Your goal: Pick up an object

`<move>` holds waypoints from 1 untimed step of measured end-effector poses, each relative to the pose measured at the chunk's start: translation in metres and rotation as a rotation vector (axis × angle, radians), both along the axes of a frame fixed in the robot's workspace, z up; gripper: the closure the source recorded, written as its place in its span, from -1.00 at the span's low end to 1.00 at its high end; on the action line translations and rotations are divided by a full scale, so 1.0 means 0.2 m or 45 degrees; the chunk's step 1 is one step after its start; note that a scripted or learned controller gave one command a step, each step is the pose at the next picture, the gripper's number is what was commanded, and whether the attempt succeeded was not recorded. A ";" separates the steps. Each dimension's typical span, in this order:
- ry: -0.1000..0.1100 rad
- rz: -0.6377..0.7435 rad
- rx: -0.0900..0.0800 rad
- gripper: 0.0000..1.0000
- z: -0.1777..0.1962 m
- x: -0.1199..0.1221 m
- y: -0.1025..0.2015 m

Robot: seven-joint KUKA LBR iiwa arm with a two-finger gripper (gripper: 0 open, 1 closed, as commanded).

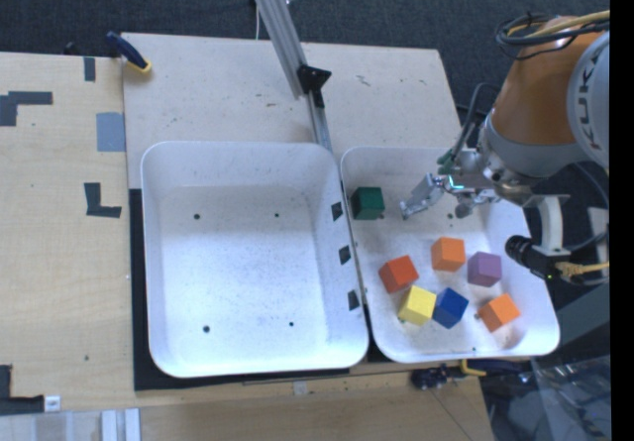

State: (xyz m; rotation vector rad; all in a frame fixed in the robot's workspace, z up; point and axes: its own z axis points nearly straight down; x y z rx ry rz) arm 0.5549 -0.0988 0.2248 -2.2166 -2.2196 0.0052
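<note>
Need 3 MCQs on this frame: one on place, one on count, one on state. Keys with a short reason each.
1. Where is the green cube?
A. In the left bin
B. In the right bin, near its far left corner
C. On the bench outside the bins

2. How many cubes lie in the right bin?
A. Five
B. Seven
C. Nine

3. What is between the fingers of the pincer?
A. Nothing
B. The purple cube
C. The yellow cube

Answers:
1. B, it sits just inside the divider, apart from the cluster.
2. B, green, three orange, purple, yellow and blue make seven.
3. A, the pincer is above bare bin floor beside the green cube, and every cube rests on the floor.
</note>
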 end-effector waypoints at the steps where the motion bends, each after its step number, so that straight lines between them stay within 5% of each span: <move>1: -0.005 0.001 -0.001 -1.00 0.01 0.00 0.00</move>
